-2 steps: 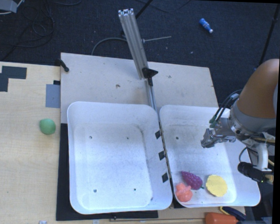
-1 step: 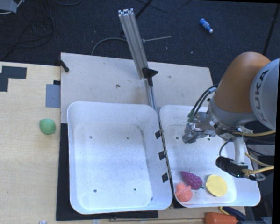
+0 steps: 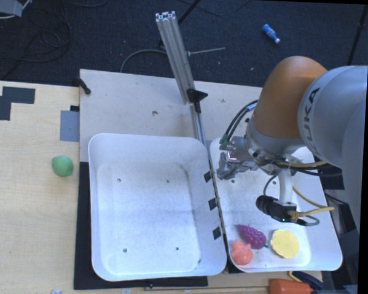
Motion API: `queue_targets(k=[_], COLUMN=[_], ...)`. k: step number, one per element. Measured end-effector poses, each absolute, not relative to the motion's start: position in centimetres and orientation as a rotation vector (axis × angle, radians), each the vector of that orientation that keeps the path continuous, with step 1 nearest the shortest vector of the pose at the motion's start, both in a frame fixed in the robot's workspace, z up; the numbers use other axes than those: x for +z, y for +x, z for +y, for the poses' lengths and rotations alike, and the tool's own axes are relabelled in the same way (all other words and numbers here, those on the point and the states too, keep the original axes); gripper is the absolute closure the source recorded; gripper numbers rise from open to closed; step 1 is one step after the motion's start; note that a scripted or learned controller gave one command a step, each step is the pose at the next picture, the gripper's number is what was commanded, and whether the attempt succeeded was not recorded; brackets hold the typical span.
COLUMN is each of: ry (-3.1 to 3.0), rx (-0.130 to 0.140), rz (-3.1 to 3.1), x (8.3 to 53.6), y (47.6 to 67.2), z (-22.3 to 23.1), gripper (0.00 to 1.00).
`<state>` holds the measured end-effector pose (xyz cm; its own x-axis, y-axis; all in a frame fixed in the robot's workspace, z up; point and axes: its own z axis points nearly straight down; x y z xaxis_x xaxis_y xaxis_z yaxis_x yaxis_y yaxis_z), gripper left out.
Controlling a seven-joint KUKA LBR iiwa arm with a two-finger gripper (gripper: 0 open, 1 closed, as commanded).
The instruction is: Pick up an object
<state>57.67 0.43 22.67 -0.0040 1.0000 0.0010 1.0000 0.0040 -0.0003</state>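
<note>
In the right bin (image 3: 326, 258) lie a purple grape bunch (image 3: 252, 236), an orange-pink toy (image 3: 242, 252) and a yellow round piece (image 3: 285, 244), all near its front edge. My gripper (image 3: 227, 168) hangs over the right bin's left part, close to the divider between the bins and well behind those three objects. I see nothing between its fingers. The big grey arm with its orange band (image 3: 289, 96) covers the back of the right bin.
The left bin (image 3: 103, 170) stands beside the right one. A green ball (image 3: 62, 166) rests on the wooden bench at the far left. An orange object (image 3: 290, 289) lies in front of the right bin. A slanted metal rail (image 3: 179, 57) runs behind the bins.
</note>
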Motion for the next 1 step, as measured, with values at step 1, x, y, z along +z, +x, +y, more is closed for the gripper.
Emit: queue_targets(k=[1], ry=[-2.218], rx=[0.0], rz=[-2.225], x=[23.47], y=[59.22], z=[5.48], gripper=[1.0])
